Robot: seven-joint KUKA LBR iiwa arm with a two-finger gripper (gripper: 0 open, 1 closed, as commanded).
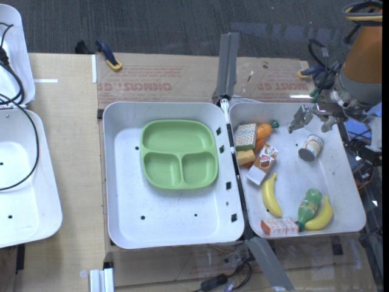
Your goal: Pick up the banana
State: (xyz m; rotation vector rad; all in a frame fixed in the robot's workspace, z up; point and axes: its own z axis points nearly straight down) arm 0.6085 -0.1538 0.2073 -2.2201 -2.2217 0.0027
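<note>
Gripper [312, 117] is hovering over the right bin's [340, 215] upper right, fingers apart, holding nothing. Target ambiguity is the risk: two bananas. One banana [271, 196] is lying mid-bin with open floor to its right; the second banana [321, 214] is sitting against the green bottle [309, 206], probably touching, near the front-right rim. Going for that one is risking a bottle clip or wall contact. Can [310, 148] is lying just below the gripper

Dark floor [152, 11], prob. carpet, behind wooden bench [67, 102].
</note>
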